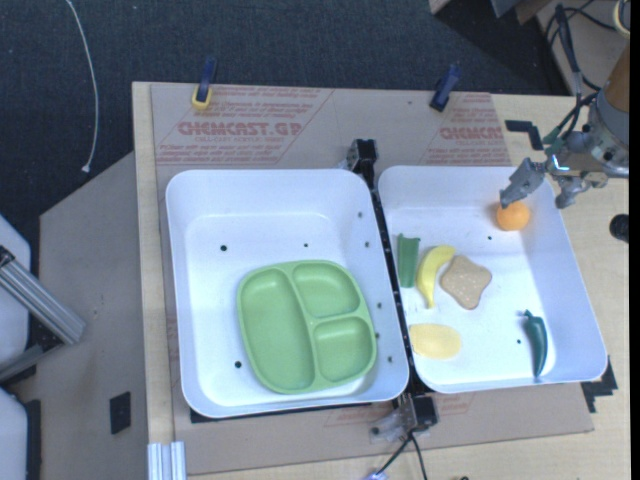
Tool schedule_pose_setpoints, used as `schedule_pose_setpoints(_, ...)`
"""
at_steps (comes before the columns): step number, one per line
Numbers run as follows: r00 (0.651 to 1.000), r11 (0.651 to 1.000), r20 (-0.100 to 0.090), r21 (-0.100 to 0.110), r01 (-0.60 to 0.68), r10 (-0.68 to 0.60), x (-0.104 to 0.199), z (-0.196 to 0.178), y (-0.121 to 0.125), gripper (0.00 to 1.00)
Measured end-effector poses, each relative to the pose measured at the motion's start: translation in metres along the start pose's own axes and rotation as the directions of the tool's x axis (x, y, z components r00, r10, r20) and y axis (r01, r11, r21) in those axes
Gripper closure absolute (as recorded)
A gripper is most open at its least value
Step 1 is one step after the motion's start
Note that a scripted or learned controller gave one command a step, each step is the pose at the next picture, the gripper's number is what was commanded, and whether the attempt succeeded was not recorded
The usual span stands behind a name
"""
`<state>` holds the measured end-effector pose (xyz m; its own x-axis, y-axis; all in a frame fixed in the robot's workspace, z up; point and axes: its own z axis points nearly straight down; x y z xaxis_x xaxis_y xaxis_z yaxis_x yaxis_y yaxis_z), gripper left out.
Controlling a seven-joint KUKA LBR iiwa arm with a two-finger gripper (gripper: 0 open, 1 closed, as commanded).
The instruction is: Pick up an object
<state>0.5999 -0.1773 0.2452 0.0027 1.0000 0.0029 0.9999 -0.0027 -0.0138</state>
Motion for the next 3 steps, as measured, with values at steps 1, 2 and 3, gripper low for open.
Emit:
schedule_pose_setpoints(1, 1.0, 1.0, 0.003, -0.013, 0.003, -0.003, 0.001, -0.008, 0.002, 0.0)
schedule_pose_setpoints(2, 1.0, 1.0, 0.002, -0.009, 0.002, -0.002, 0.001, 0.035, 0.003, 0.0)
schedule_pose_setpoints(3, 1.0, 1.0, 0.003, -0.012, 0.003, -0.003, 0.011, 0.082, 0.005, 0.0)
